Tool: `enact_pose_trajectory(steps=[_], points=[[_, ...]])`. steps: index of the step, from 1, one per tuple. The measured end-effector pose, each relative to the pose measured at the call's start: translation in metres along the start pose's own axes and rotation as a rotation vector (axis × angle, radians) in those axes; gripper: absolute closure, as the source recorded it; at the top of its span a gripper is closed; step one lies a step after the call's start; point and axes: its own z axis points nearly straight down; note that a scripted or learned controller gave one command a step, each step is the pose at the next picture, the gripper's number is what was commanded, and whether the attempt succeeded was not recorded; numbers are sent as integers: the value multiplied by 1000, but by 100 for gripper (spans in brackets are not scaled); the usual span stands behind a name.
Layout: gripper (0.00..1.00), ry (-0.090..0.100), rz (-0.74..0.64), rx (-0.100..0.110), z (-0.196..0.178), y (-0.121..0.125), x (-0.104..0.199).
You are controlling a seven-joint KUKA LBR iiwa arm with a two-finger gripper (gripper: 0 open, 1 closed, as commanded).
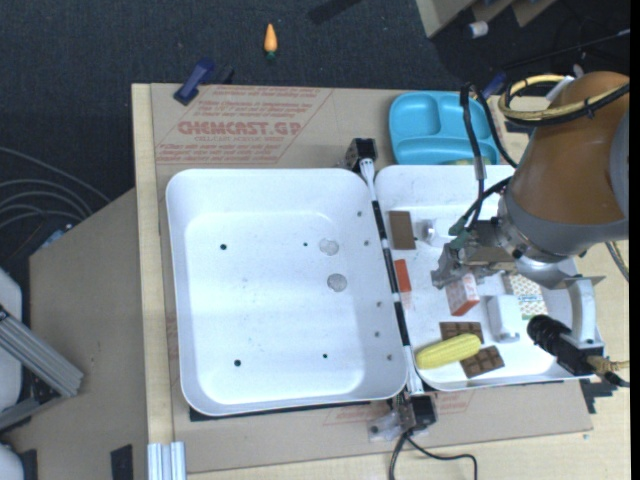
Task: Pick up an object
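Note:
My gripper [450, 270] hangs low over the middle of the right bin [430, 183], with the grey arm and its orange band coming in from the right. Just below and right of it lies a small red and white box [463, 292]. A brown block [401, 230] and an orange-red strip [402, 274] lie to its left by the bin's divider. Near the front edge lie a yellow corn cob [448, 349] and two brown chocolate bars [460, 331] [482, 361]. A white packet [497, 318] lies at the right, partly under the arm.
The left bin [200, 208] bears two small grey round spots [337, 283]. A light blue tray [435, 128] sits behind the right bin. A blue clip [193, 83] lies on the board at the back left.

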Motion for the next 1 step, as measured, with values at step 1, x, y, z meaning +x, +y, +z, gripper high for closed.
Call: enact_pose_trajectory(steps=[1], points=[[100,0,-1,-3,-11,0,38]])
